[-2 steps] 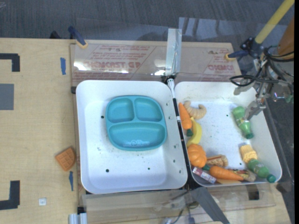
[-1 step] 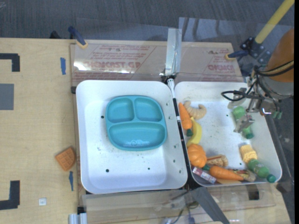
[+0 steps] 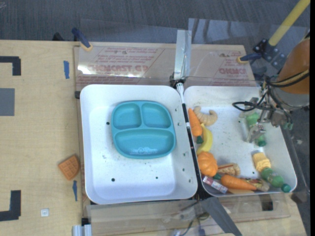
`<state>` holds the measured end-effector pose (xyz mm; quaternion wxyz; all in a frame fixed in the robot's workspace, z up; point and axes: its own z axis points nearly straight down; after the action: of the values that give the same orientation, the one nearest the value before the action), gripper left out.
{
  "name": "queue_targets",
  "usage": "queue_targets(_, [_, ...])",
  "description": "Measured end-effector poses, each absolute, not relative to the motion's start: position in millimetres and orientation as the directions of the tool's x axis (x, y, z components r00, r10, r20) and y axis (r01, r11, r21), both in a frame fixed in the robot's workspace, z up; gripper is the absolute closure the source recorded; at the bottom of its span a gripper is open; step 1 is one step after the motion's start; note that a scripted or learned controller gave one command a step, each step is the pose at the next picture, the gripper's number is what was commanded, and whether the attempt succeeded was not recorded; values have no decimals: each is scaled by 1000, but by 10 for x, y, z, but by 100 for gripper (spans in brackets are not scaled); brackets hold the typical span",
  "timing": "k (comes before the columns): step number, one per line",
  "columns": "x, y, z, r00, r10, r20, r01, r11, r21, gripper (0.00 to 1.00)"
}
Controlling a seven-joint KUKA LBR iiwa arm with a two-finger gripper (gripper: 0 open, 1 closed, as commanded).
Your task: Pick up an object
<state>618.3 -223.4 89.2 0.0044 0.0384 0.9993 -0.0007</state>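
Reaching down into the right bin [image 3: 290, 161], closing in on a pick, by the look of it. Hovering the gripper [image 3: 256, 132] at the bin's right side, right at a small green piece [image 3: 261, 142]. Not showing clearly whether gripping or spread, so cannot tell. Next needing a firm close, then a straight lift.

Left white plastic bin [image 3: 93, 181]: teal three-compartment plate [image 3: 143, 129] inside, centred. Right white plastic bin [image 3: 231, 113]: orange toy carrot [image 3: 195, 123] near dividing wall, yellow toy corn cob [image 3: 261, 160] toward right. Orange waffle-shaped toy [image 3: 69, 166] on bench, left of bins.
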Motion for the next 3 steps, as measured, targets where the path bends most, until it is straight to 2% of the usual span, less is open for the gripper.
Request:
queue_targets(1, [6304,-2050,876,-999,33,-11,33,999,-2,0])
queue_targets(2, [6488,-2113,877,-999,-53,-12,-53,999,-3,0])
queue_targets(3, [6531,-2104,1030,-998,-55,-27,-55,998,-7,100])
